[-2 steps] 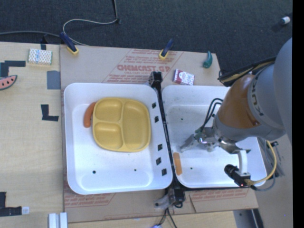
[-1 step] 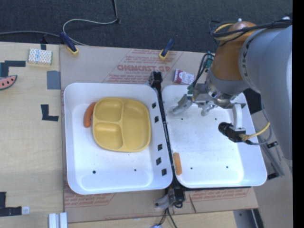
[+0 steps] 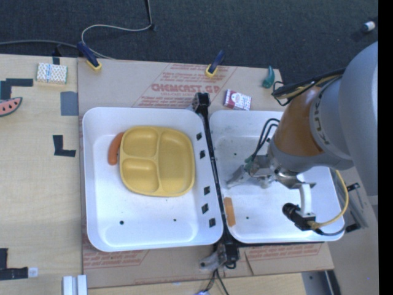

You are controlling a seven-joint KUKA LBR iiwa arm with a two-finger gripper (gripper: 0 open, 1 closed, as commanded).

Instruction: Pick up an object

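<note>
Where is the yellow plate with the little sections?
The yellow plastic divided plate lies in the left white bin, toward its upper middle, with an orange sausage-shaped toy tucked against its left edge.

A brown cardboard sheet (image 3: 178, 88) with red lettering lies under the two white bins and is held at its far edge by a blue-and-yellow clamp (image 3: 89, 55), a yellow clamp (image 3: 215, 66) and a green clamp (image 3: 268, 77). A small red-and-white packet (image 3: 236, 99) lies on the cardboard just beyond the right bin. On the wooden bench (image 3: 31, 165) to the left sit a small patterned sponge (image 3: 51, 73), a watermelon-slice toy (image 3: 7, 106) and black tape marks (image 3: 61, 146). A thin cable (image 3: 116, 28) trails across the dark carpet (image 3: 245, 17) beyond the bench.
</note>
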